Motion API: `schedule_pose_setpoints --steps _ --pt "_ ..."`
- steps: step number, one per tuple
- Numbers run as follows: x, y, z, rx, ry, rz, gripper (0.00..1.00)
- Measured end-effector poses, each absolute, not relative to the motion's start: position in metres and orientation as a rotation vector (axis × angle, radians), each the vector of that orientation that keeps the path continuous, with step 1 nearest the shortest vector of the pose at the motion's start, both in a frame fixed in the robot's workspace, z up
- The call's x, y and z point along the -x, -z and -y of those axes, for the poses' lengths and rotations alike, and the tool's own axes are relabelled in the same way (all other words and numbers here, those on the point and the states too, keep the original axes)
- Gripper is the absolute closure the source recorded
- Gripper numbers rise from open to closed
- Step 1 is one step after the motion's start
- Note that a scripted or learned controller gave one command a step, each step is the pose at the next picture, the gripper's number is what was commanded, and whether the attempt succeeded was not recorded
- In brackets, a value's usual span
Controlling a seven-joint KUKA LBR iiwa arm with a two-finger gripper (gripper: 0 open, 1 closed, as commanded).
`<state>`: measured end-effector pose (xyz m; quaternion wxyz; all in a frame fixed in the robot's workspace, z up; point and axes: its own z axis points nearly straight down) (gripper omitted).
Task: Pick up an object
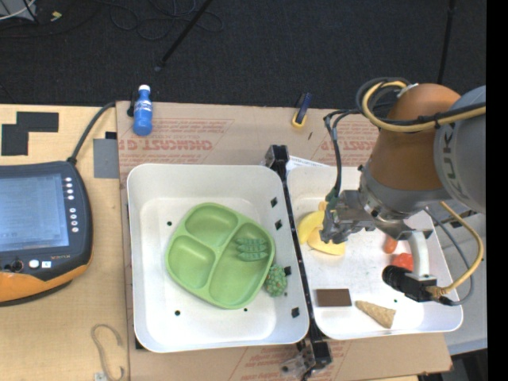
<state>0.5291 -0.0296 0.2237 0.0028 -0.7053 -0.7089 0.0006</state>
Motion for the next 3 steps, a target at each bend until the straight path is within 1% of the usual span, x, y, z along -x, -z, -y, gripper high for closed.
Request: schedule_pose_setpoints --steps 1,2,3 --pt "-0.522 -0.221 -0.014 2.214 -0.003 2.222 1.00" --pt "-0.519 -0.231 -0.058 2.214 -0.001 2.223 1.00" --pt "-0.518 -0.217 -0.088 2.215 -0.007 2.221 1.00"
